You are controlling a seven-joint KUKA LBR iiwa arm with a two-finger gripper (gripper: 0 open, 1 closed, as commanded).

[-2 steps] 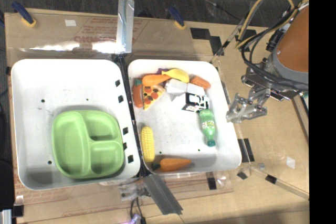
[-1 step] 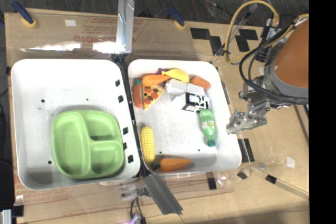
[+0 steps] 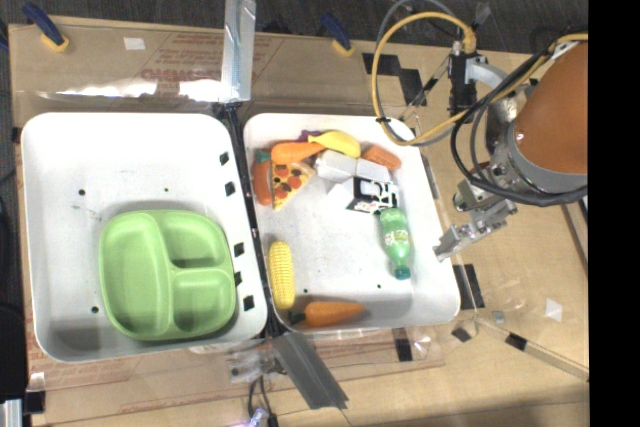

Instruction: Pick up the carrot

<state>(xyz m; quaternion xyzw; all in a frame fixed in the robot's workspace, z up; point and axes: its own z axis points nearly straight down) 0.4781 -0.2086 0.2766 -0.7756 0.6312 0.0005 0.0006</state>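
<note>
The orange plastic carrot (image 3: 332,313) lies in the right-hand shallow white bin (image 3: 425,215), against its near wall at the lower edge. Its long axis runs nearly level across the view, parallel to that wall; the thicker end lies to the left and the body narrows toward the right. Just beside its left end, a yellow corn cob (image 3: 282,273) lies along the bin's left wall, its long axis at roughly a right angle to the carrot. A green plastic bottle (image 3: 395,240) lies further in, well apart from the carrot, with bare bin floor between them. At the far end of the bin sits a cluster: an orange pizza slice (image 3: 283,180), a yellow banana (image 3: 337,143), a small white box (image 3: 336,165) and a black-and-white printed packet (image 3: 374,196). The left-hand white bin (image 3: 60,155) holds a light green divided tray (image 3: 168,272). The grey two-finger gripper (image 3: 462,235) stands outside the right bin, past its right rim, over the bench; whether its jaws are spread or closed cannot be told. Nothing lies on top of the carrot.
</note>
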